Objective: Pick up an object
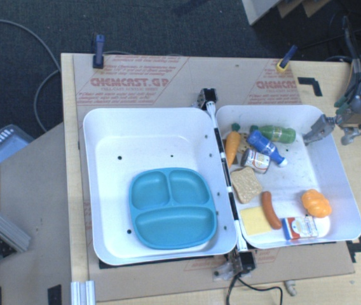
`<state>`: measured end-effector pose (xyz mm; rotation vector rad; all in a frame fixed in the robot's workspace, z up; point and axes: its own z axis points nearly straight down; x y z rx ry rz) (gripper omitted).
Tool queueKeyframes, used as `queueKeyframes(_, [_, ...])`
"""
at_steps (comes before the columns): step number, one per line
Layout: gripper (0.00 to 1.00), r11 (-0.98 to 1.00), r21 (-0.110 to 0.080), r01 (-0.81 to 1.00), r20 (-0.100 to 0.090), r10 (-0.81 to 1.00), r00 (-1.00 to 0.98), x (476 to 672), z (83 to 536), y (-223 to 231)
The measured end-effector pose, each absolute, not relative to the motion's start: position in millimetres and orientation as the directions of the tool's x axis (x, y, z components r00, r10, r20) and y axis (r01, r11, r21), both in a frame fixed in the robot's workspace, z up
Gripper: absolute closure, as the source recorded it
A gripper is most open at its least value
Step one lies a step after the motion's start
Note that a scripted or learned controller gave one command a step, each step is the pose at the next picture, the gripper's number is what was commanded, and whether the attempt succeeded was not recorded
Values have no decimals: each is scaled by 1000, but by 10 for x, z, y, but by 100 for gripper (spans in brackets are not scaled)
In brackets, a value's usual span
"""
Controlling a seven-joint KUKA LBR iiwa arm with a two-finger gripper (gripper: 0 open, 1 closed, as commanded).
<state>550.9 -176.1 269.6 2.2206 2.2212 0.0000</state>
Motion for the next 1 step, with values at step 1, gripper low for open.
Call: queueKeyframes(1, [0, 1, -3, 1000, 1, 1000, -1, 5224, 1512, -1008])
